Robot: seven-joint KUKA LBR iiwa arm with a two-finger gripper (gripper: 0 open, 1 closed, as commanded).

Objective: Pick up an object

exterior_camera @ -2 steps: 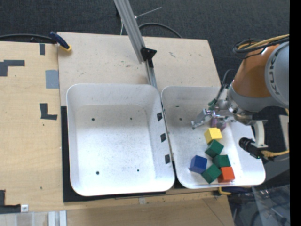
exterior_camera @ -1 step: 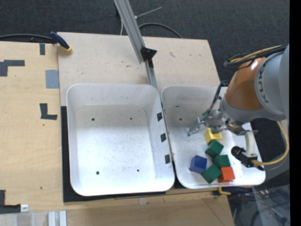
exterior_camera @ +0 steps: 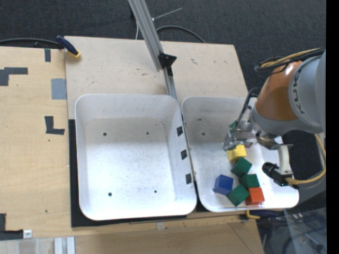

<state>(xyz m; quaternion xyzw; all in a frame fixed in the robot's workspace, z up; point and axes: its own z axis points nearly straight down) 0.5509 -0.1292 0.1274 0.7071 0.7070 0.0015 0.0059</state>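
Here, the arm (exterior_camera: 288, 97) reaches over the right bin (exterior_camera: 204, 115), its gripper (exterior_camera: 234, 142) just above a yellow block (exterior_camera: 238, 152); finger spacing I cannot tell. Small, light and rigid, the block looks best pinched across its flat sides.

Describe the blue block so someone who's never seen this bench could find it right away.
Look at the right-hand white bin, where the blocks are heaped near its front corner. The blue block sits at the left edge of that heap, toward the divide between the bins. It is the only blue one; its neighbours are green, orange and yellow.
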